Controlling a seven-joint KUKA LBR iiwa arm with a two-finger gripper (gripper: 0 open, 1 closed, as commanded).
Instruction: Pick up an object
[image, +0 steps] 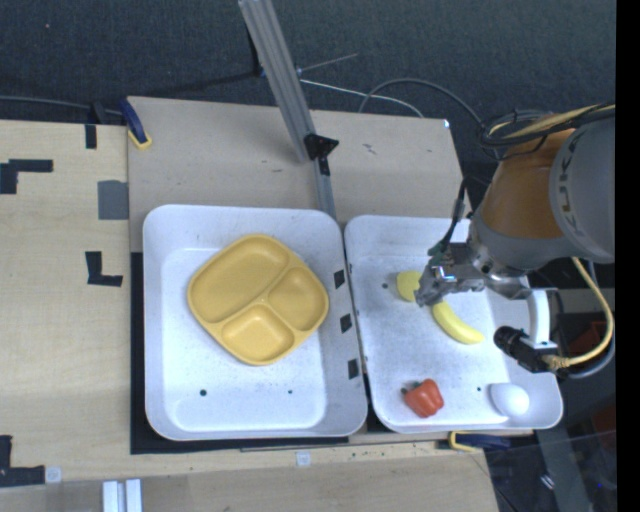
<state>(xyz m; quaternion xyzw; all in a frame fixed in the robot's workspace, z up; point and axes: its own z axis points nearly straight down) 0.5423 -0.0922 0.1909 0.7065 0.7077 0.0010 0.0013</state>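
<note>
Two white bins side by side on a wood bench. On the left, the left bin (160, 330). On the right, the right bin (385, 400).

In the left bin, a yellow plate (258, 298) with three parts, one long and two small. Flat on the floor of the bin, a bit turned, up near the middle. Nothing on it.

In the right bin, four small things. Up near the top left, a round yellow lump (404, 285). Just below and to the right of it, a banana (457, 325), lying flat and slanted, with its top end by the lump. Down near the front wall, a red pepper (424, 397). Over in the front right corner, a white ball (510, 400), well apart from the banana.

Reaching in from the right, the big grey and orange arm (540, 200). At its end, the gripper (432, 288), low in the right bin, right between the lump and the top end of the banana. Looks very close to both, maybe touching. Cannot tell if open or closed, too dark and small to see. Cannot tell if holding anything.

Behind the bins, a grey pole (285, 85) slanting down to the gap between them. At the back left of the bench, a blue and yellow clip (135, 125).
</note>
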